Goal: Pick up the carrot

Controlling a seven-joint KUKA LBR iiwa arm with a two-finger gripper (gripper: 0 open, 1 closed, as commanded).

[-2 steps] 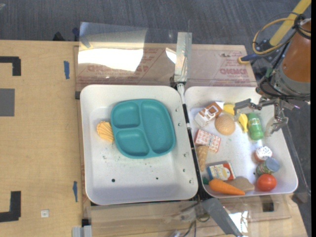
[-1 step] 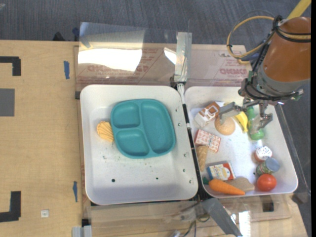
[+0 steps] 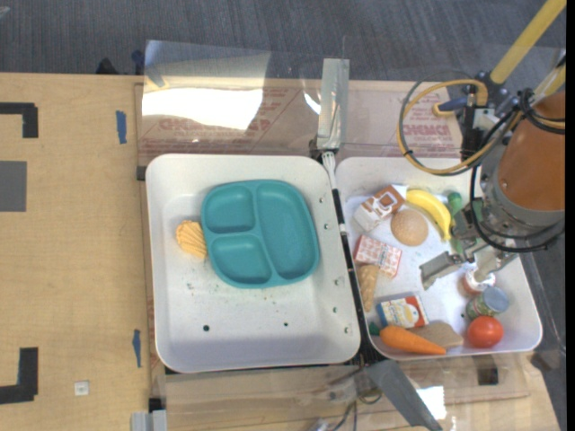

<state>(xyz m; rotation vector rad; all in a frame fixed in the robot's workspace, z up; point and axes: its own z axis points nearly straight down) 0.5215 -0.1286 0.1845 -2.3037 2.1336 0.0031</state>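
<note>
On the left there's the cardboard-covered surface (image 3: 72,241), then the left bin (image 3: 171,330) with a teal divided plate (image 3: 260,232) in it and a little yellow shell-looking toy (image 3: 190,238) touching the plate's left edge. Right bin (image 3: 526,317) is the busy one: a small carton (image 3: 379,205) at the far left, a banana (image 3: 431,209) next to it, a round bun (image 3: 411,228) just in front of those, a red-and-white packet (image 3: 378,256) below, and a small box (image 3: 402,312) nearer still. The carrot (image 3: 411,339) is lying flat along the near edge of the right bin, tip pointing right, just beside a tan piece (image 3: 442,334). A tomato (image 3: 485,331) sits in the near right corner. The arm (image 3: 530,173) comes in from the right and the gripper (image 3: 460,266) hangs over the middle-right of that bin, well apart from the carrot. Honestly can't tell how wide the fingers are, and nothing's visibly held in them.
</note>
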